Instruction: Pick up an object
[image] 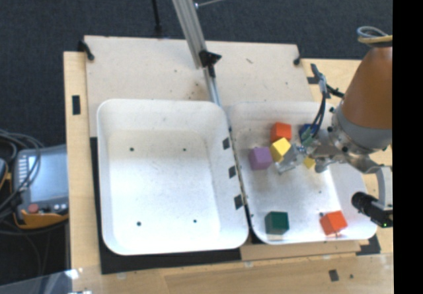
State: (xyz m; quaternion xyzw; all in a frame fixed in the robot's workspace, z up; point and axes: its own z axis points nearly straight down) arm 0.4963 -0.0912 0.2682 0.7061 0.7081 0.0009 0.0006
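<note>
Green cube (pixel 277 222): it lies nearest to the camera, at the front edge of the right bin (pixel 301 238).
Orange cube, front (pixel 333 222): it sits in the front right corner of the same bin, well apart from the green cube.
Writing: no brand, label or text can be read on any cube or bin.
Yellow cube (pixel 281 148): it stands tilted on one corner, so it looks like a diamond; it has no long axis.
Neighbours: a purple cube (pixel 260 158) touches its left side, and a second orange cube (pixel 281 131) is just behind it.
Gripper (pixel 291 162): it is just right of the yellow cube and slightly in front of it, very near or touching.
Gripper state: I cannot tell.
Left bin (pixel 165 111): white, with small dark dots.
</note>
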